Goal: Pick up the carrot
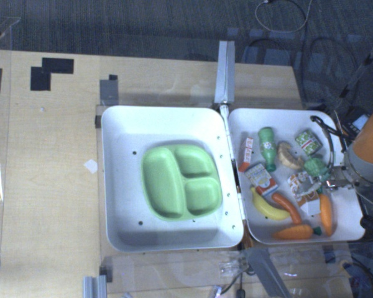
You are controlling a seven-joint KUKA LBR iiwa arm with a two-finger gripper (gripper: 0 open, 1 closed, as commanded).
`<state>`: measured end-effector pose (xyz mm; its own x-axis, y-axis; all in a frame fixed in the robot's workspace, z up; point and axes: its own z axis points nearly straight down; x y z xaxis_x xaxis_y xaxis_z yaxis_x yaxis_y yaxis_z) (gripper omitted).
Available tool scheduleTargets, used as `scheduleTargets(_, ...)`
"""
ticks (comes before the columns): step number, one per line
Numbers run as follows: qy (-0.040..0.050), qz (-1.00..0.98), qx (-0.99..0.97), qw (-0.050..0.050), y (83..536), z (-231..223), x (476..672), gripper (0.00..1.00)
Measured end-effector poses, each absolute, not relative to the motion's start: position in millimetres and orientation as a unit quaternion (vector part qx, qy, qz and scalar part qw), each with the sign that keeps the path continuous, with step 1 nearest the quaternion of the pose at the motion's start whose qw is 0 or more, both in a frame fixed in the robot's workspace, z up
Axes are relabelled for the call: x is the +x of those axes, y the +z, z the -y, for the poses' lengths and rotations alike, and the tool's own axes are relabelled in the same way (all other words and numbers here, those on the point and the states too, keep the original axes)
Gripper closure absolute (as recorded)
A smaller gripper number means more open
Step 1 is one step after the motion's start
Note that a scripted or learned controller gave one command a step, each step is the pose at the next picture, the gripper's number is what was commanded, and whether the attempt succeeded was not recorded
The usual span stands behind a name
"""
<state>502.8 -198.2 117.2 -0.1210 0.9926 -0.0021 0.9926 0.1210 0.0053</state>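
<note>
Though the packets' print is too small to read, the carrot (325,213) lies in the right bin (286,118), just below the gripper (329,182); its state I cannot tell.

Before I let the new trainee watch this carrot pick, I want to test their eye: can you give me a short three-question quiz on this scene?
1. True or false: the green divided tray lies in the left bin.
2. Multiple choice: what lies right beside the banana in the right bin? A) a carrot B) a spoon C) a cup
3. Fill in: the arm comes in from the view's ____ side.

Key: 1 true; 2 A, the carrot lies along the banana; other carrots lie near the bin's front corner; 3 right.
</note>
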Motion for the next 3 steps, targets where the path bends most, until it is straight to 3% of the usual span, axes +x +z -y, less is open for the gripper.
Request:
scheduleTargets(1, 0.0051, -0.747, 0.665, 0.007, 92, 205, 493.1, 0.0)
scheduleTargets(2, 0.0071, -0.747, 0.665, 0.011, 104, 205, 496.4, 1.0)
scheduleTargets(3, 0.0012, -0.72, 0.694, 0.003, 209, 205, 526.2, 1.0)
